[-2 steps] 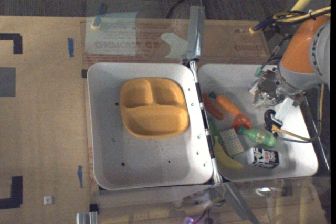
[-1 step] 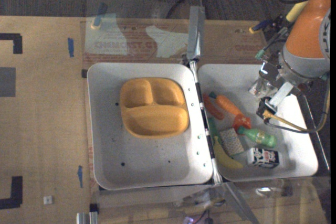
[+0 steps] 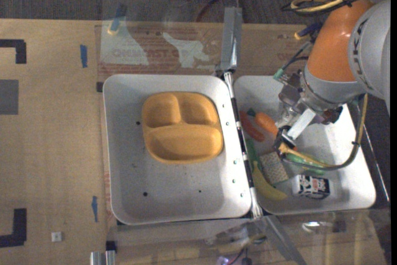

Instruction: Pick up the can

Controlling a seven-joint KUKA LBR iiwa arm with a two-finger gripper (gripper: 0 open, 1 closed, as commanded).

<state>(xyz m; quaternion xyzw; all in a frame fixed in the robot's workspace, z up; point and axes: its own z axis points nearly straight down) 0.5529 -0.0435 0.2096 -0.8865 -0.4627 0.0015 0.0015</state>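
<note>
Camera view looking down on the bench, so biggest stuff first: the grey arm with its fat orange band comes in from the right and hangs over the right bin. The left bin has just a yellow divided tray sitting in its upper middle. The gripper is angled down and toward the left, low over the middle of the right bin, and honestly I can't tell how it's set, since the tip is too small and cluttered to read, and I can't make out anything held there. Right around it is a pile of toy-food bits: an orange carrot-looking thing just up and left of the tip, a red piece beside that near the divider, a green stalk-like item just below the tip, a tan waffle-textured square, and a yellow banana along the bin's left wall. The can, black and white and lying on its side, sits at the front of the right bin, below and a bit right of the gripper, apart from it.
</note>
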